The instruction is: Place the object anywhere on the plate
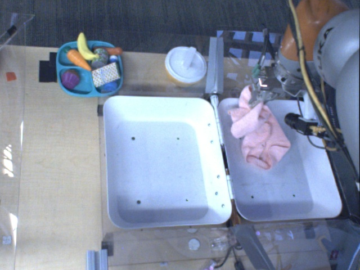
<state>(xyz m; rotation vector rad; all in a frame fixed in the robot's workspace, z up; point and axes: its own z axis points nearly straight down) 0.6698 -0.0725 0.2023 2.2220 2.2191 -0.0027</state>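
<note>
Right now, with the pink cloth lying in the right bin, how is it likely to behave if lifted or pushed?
The pink cloth lies crumpled in soft folds, so it is probably floppy and would drape and sag when lifted. Pushed, it would likely bunch up rather than slide whole across the right bin. One corner rises toward the gripper, which suggests it is light.

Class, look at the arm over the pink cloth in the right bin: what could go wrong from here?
The hand sits at the top edge of the cloth, so a grip there may catch little and slip. The limp cloth could drag over the bin wall. The plate already holds toys, so the cloth may slide off.
</note>
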